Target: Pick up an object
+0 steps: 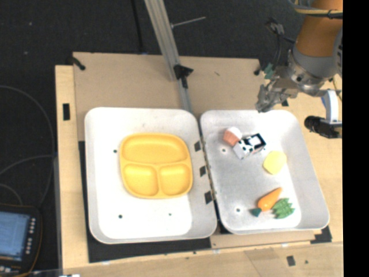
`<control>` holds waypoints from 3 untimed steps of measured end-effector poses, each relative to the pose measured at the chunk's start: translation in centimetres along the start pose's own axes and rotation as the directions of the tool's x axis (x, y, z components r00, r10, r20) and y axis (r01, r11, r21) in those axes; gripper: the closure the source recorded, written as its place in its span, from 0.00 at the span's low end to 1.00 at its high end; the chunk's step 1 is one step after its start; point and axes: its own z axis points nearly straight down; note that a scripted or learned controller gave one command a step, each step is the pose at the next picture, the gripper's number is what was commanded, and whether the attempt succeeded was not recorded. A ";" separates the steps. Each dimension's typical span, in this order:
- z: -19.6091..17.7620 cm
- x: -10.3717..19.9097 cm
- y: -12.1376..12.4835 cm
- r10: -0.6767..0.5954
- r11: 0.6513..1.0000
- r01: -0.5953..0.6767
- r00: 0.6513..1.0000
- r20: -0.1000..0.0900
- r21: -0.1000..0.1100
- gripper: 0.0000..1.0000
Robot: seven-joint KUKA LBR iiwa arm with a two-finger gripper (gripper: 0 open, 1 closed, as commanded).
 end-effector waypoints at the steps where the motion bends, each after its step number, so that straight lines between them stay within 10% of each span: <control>1: 0.6 3.7 -2.9 -0.001 1.000 0.001 1.000 -0.001 0.008 1.00; 3: 1.0 13.1 -6.9 -0.004 1.000 0.004 1.000 -0.003 0.007 1.00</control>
